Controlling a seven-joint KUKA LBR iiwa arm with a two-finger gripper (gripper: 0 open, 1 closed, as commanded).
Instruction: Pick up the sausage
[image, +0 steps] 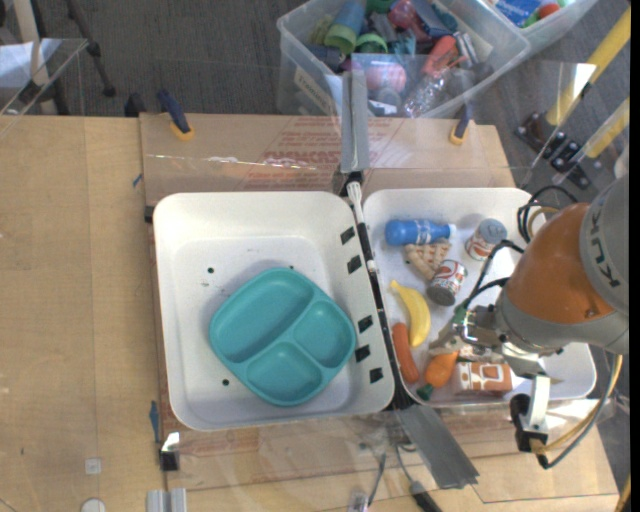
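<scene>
Two white bins sat side by side on the tabletop (70, 300).

Left bin (185, 300): one teal plate (282, 336) with three compartments, lying flat near the middle.

Right bin (575, 375), counted:
- one blue bottle (417, 232) on its side near the far edge
- two small cans, one (487, 238) right of the bottle, one (447, 281) nearer the centre
- one tan cone-like piece (424, 259) between the bottle and the second can
- one banana (414, 312)
- one sausage (404, 352), reddish orange, lying along the bin's left wall, just below the banana and close to touching it
- one carrot (439, 369) just right of the sausage
- one orange and white carton (484, 377) beside the carrot at the near edge

One arm (560, 275) reached in from the right, with its hand (463, 335) low over the near part of the right bin, above the carrot and carton and just right of the sausage. Nothing was visibly gripped, and I could not tell whether the hand was spread or closed.

One clear tub (400, 50) of mixed toys stood behind the bins.
</scene>
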